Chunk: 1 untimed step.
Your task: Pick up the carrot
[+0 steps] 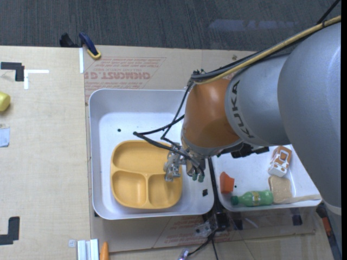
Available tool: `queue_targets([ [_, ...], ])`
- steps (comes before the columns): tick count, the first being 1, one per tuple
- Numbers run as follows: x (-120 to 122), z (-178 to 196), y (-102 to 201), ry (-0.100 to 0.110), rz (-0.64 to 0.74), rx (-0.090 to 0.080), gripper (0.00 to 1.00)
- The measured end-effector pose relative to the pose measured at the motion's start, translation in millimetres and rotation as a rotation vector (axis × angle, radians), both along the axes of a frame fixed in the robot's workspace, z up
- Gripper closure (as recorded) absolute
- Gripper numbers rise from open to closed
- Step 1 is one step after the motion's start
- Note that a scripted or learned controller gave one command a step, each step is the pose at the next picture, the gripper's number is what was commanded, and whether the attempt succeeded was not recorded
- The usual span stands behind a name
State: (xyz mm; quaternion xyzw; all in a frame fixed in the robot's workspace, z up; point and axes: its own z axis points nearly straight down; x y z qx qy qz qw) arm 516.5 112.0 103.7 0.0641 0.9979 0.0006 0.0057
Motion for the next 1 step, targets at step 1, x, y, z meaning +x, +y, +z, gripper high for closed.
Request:
queue_targets([
  [1,-0.8,6.8,-0.2,0.004,0.003,-0.002,1.00],
])
